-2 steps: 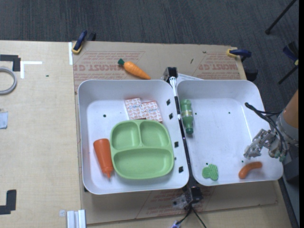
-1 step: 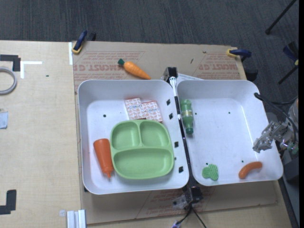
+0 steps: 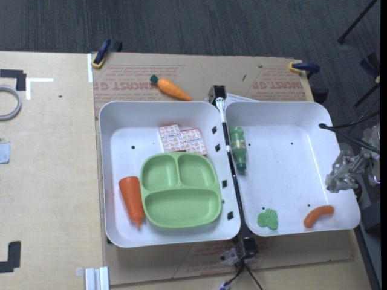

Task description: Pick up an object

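Observation:
In the right bin point(image 3: 284, 162), a green bottle point(image 3: 237, 148) lies along the left wall. A small green leafy toy point(image 3: 268, 219) and an orange sausage point(image 3: 318, 215) sit near the front wall. My gripper point(image 3: 342, 176) hangs at the right bin's right rim, above and to the right of the sausage and apart from it. The left bin point(image 3: 121, 132) holds a green divided plate point(image 3: 180, 189), an orange carrot-shaped toy point(image 3: 131, 199) to the plate's left, and a red-and-white printed packet point(image 3: 180, 138) behind the plate.
A toy carrot point(image 3: 171, 87) lies on the cardboard behind the left bin. Blue clamps point(image 3: 101, 52) point(image 3: 305, 68) hold the cardboard's back corners. Cables and black stand legs point(image 3: 357, 17) run along the right side.

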Robot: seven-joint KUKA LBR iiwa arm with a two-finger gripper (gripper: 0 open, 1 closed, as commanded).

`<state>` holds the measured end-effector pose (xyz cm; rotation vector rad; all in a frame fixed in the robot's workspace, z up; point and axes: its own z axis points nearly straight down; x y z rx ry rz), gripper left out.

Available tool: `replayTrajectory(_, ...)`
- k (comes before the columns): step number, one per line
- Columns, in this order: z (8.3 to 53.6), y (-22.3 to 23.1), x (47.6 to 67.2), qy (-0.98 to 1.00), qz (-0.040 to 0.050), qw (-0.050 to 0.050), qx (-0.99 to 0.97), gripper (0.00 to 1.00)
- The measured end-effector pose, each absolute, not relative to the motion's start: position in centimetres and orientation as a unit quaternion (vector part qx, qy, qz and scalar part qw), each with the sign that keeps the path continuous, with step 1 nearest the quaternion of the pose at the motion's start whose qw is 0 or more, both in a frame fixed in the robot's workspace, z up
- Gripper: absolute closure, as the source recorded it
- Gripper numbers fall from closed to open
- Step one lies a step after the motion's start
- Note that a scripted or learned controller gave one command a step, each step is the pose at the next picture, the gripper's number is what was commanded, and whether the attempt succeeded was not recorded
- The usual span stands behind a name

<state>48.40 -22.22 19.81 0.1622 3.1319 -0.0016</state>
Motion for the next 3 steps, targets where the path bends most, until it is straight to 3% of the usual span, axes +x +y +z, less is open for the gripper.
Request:
replayTrajectory(1,19.8,-22.2,48.4,0.999,-0.0005,0.003,0.052,0.0)
replayTrajectory(2,18.0,-16.1,47.9,0.997,0.0,0.002,-0.072,0.0)
replayTrajectory(3,15.7,-21.3,52.2,0.996,-0.0001,0.002,-0.089,0.0)
